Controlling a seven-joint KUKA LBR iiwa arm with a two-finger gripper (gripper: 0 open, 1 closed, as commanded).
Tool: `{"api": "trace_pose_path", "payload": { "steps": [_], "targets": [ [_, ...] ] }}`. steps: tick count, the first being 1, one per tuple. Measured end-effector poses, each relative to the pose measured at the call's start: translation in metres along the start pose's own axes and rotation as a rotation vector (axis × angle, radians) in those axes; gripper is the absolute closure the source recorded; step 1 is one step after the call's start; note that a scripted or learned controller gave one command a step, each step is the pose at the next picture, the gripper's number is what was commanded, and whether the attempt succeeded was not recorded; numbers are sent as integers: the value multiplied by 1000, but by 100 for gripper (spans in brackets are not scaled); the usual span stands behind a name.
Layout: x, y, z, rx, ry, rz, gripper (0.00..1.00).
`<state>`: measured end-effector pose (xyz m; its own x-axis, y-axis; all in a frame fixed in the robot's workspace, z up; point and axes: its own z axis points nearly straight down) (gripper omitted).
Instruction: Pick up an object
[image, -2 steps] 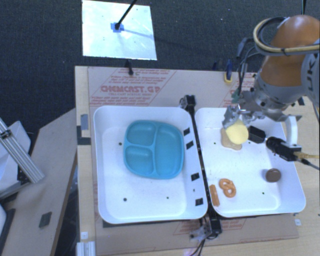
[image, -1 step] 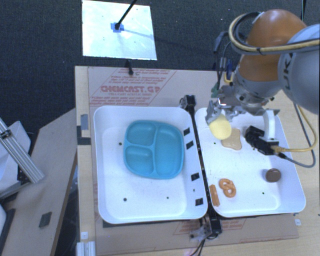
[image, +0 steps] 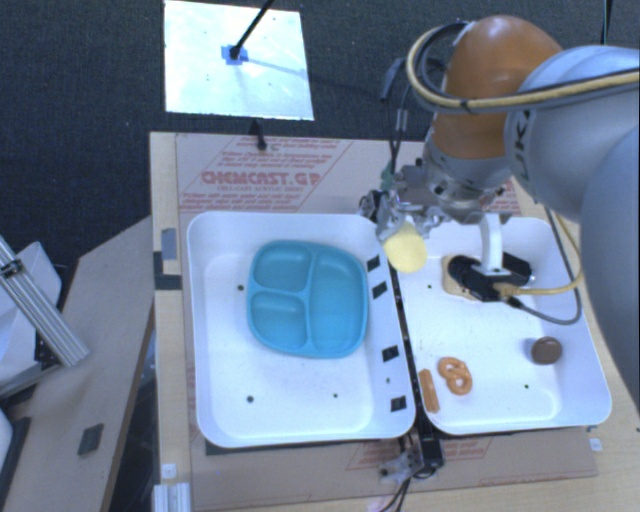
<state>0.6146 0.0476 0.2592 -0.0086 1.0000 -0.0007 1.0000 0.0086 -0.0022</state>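
The end effector (image: 404, 222) is seen over the divide between the two bins, at their far end. A pale yellow round object (image: 406, 249) is seen just below it, apparently gripped; finger opening cannot be told. In the right bin (image: 575, 395) a pretzel (image: 455, 375), an orange stick (image: 428, 390) and a brown round piece (image: 545, 350) are noted. A blue divided plate (image: 306, 298) lies in the left bin (image: 215, 330).
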Motion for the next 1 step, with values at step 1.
{"api": "trace_pose_path", "payload": {
  "steps": [1],
  "targets": [
    [48, 14, 4, 0, 0, 0, 100]
  ]
}}
